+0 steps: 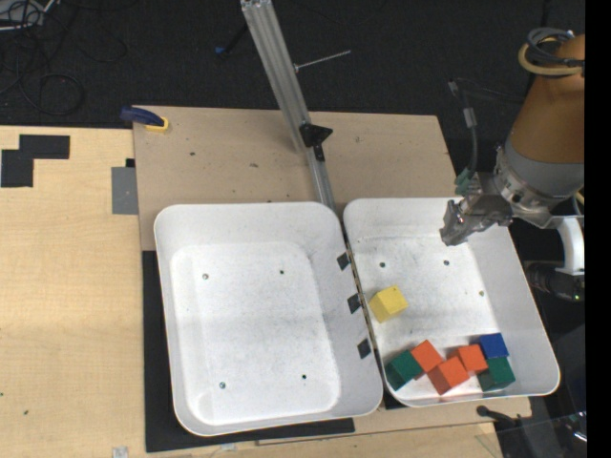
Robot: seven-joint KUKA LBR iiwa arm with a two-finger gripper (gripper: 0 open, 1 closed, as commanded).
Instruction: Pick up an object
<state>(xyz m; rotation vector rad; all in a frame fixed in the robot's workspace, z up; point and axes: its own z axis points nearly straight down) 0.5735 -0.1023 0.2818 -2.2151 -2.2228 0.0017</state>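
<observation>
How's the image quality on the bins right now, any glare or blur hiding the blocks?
Camera view: lighting is even; the right bin shows no glare, and the yellow block and the cluster of blocks read sharp. The left bin carries a soft shadow along its near wall. The gripper looks slightly soft, its fingers unclear.

Two white bins (258, 246) speckled with dark dots, yellow block (389, 303), two orange blocks (427, 356), two green blocks (404, 368), one blue block (493, 345), pale wood-grain worktop (67, 284), grey arm (544, 170) with orange band, grey tool (456, 227)
</observation>
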